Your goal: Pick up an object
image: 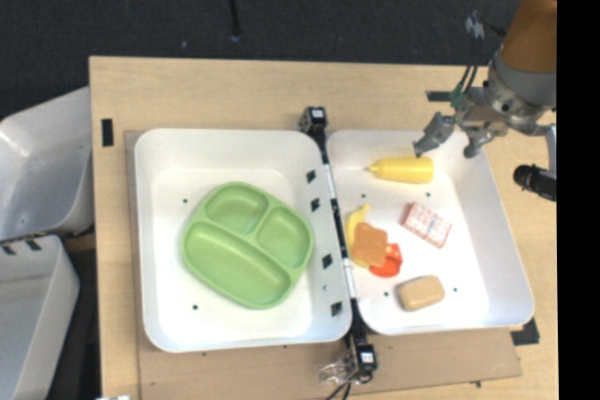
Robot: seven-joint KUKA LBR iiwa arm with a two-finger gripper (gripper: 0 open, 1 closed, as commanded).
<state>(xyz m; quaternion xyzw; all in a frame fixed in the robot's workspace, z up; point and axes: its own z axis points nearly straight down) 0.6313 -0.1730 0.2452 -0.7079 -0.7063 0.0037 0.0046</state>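
Note:
The right bin holds a yellow squeeze bottle lying on its side near the back. Below it lie a pink-and-white packet, a yellow banana piece beside an orange slab over something red, and a tan bread-like block. My gripper hovers above the bin's back right corner, to the right of the bottle, open, with nothing between its fingers.
A green divided plate lies in the left bin. A black clip sits where the bins meet at the back. White containers stand off the bench's left side.

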